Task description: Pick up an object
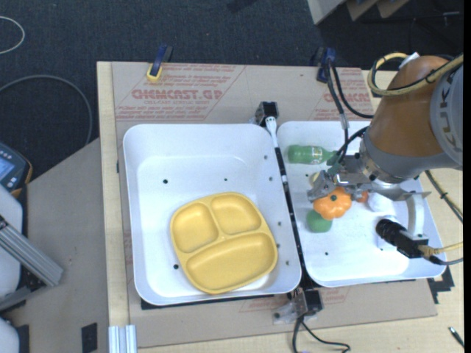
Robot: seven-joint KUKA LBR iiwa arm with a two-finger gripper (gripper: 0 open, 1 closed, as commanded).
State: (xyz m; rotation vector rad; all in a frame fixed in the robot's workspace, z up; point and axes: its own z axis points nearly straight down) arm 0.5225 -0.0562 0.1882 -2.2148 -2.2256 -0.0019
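From above, the arm [412,116] is reaching in from the right and hanging over the right bin [353,259], its jaws [333,184] sitting low just above an orange pumpkin-like toy [332,205]; I cannot tell how the jaws are standing. A green round piece [319,223] is touching the toy's lower left, and a green bottle [305,154] is lying near the bin's top. A yellow divided plate [223,242] is resting in the left bin [184,160] on the tabletop [191,90].
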